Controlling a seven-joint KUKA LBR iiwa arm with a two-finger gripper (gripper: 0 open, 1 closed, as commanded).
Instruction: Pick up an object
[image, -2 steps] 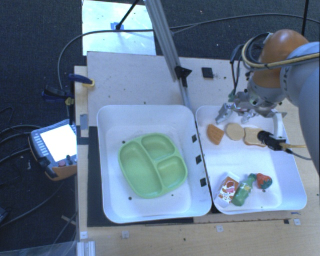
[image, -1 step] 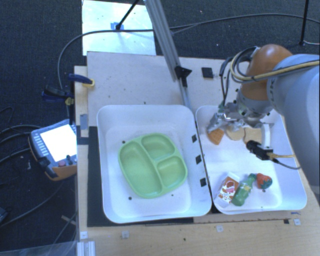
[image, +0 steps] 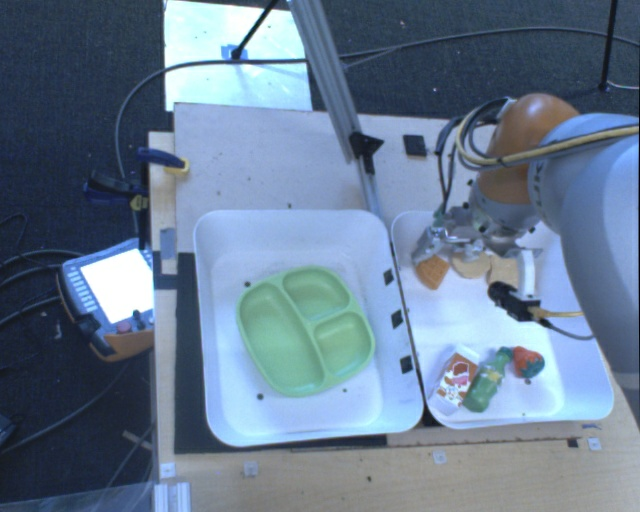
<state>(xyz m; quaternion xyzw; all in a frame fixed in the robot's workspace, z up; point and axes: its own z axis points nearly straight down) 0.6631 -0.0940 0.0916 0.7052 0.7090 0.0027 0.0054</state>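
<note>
At the lower right of the frame, in the right bin (image: 600, 395), a red-white packet (image: 457, 380), a green bottle (image: 485, 385) and a red-green toy (image: 527, 362) are lying together. Higher up, the gripper (image: 443, 243) is hovering over an orange piece (image: 432, 272); whether its jaws are clenched I cannot tell. One green divided plate (image: 305, 330) is sitting in the left bin (image: 225, 400) on the pale counter (image: 270, 160).

Glossy green plastic tray (image: 305, 330); smooth white plastic bins (image: 215, 300); matt fibreboard bench (image: 270, 155)

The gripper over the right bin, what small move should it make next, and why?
Probably ease straight down and close. The gripper hangs at the orange piece near the right bin's far end, and nothing shows the piece held yet.
</note>
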